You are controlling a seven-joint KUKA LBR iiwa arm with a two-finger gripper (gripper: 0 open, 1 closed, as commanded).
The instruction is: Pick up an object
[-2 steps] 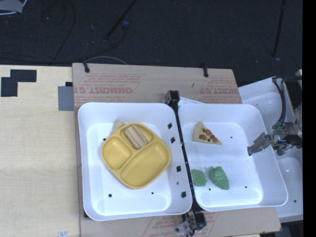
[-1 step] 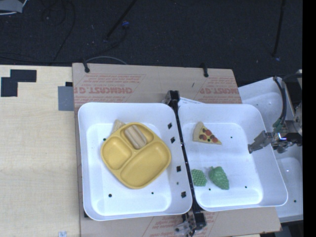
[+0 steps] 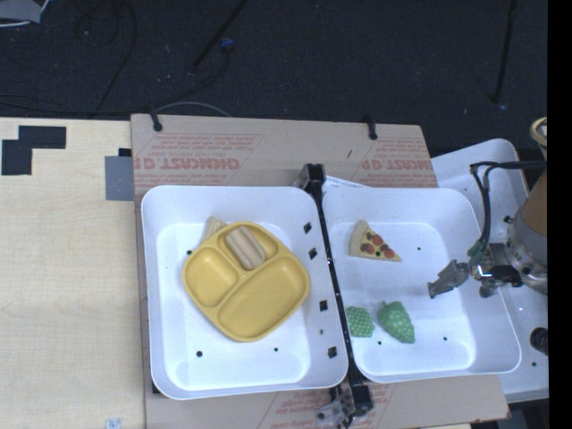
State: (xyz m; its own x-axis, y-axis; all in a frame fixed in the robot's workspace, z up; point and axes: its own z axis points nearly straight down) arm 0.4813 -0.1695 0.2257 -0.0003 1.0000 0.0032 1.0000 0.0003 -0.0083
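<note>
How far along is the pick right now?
Done: the gripper is over the right bin, near its right side. In hand: nothing; no object sits between its fingers. Left: the grasp and the lift. The pizza slice, the green net piece and the green leafy piece lie on the bin floor.

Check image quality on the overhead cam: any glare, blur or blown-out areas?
Camera view: even lighting, soft shadows; the white bins look bright but keep their edges, no hard glare. The yellow plate, pizza slice and green toys read fairly sharp. The gripper at the right bin is small and slightly soft. The floor above the bench is dark, with little detail.
</note>
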